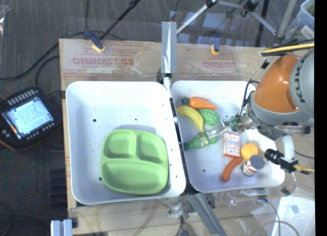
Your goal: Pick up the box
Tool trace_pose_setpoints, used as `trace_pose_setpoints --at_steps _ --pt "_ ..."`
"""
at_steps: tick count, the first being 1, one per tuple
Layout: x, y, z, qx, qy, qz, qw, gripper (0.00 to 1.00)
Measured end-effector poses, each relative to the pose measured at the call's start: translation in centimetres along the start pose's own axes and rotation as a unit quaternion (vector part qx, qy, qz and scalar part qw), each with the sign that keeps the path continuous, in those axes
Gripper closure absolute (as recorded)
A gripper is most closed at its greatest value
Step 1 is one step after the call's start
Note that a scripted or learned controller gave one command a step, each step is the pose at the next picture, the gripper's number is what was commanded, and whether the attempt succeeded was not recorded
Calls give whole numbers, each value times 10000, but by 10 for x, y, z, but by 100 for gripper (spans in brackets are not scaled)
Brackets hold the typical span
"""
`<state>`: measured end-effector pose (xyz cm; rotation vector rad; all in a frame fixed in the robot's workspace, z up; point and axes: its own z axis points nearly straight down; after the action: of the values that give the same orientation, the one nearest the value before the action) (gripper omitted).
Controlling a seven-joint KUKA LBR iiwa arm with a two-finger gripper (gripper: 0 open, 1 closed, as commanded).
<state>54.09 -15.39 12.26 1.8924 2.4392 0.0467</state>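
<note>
Overhead, a slanted camera looks down on two shallow white bins set side by side on a bench. The left bin (82, 107) holds a green plate (135, 162) with three compartments, lying flat toward its near edge.

The right bin (204, 173) holds a scatter of small items. The box (231, 144), a small white and red carton, lies flat near the middle of this bin, toward its right half. Just right of it sits an orange ball (249, 150), and below that a small can (251, 166), both close enough to crowd the box on that side. A red sausage shape (230, 169) lies just below the box. Up and left of it are a carrot (203, 102), a banana (191, 116), a green bumpy fruit (209, 117) and a green bottle (203, 140) on its side.

The arm (278, 92), grey with an orange band, reaches in from the right and hangs over the bin's upper right part. Its gripper (240, 122) points down and left, above and just up from the box, likely lining up for a descent. The arm's bulk and the clutter hide the tip, so I cannot tell whether it is released or clenched, and nothing shows as held. The box rests in the bin, not yet lifted. The neighbours on its right and lower sides probably leave its left edge the freest approach.
</note>
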Motion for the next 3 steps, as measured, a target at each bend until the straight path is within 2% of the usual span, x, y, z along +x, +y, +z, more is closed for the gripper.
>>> trace_pose_setpoints --at_steps 1,2,3 --pt "-16 -26 21 90 22 259 9996 0" --pt "-19 -25 10 79 -1 270 9996 100" --pt "58 32 -112 276 132 -734 9968 100"
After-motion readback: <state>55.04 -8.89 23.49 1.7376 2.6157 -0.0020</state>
